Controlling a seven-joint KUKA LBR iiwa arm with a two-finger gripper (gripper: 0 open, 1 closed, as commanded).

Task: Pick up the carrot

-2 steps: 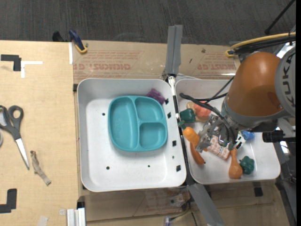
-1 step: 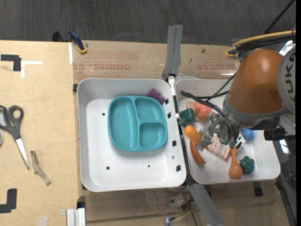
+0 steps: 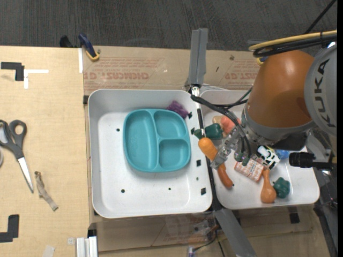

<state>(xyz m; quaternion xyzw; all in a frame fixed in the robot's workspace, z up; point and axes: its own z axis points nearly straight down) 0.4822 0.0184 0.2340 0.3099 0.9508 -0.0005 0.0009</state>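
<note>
Orange carrot against bin edge

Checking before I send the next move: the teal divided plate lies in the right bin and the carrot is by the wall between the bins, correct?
Not quite. The camera view shows the teal divided plate in the left bin, not the right bin. The carrot is indeed by the wall between the bins.

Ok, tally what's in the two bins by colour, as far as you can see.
Teal: 1, plate
Purple: 1, scrap
Green: 2, green lump, pepper
Orange: 2, carrot, gourd
Red: 1, chilli
Pink: 1, pink lump
Red-and-white: 1, packet
Black-and-white: 1, toy
Total: 10 visible; the arm may hide more.
</note>
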